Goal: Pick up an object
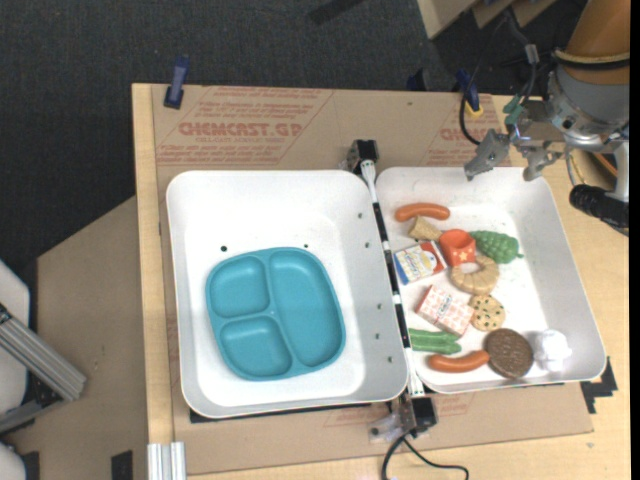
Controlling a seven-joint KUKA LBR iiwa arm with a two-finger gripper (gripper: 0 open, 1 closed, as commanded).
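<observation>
two bins side by side on the bench (110, 268). in the left bin (190, 208), a divided tray (275, 311). in the right bin (560, 258), toy foods (455, 293) heaped toward the shared wall. above its far edge, the tool (508, 158).

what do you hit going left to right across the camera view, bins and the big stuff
left bin → teal divided plate → right bin with toy food → pincer
</observation>
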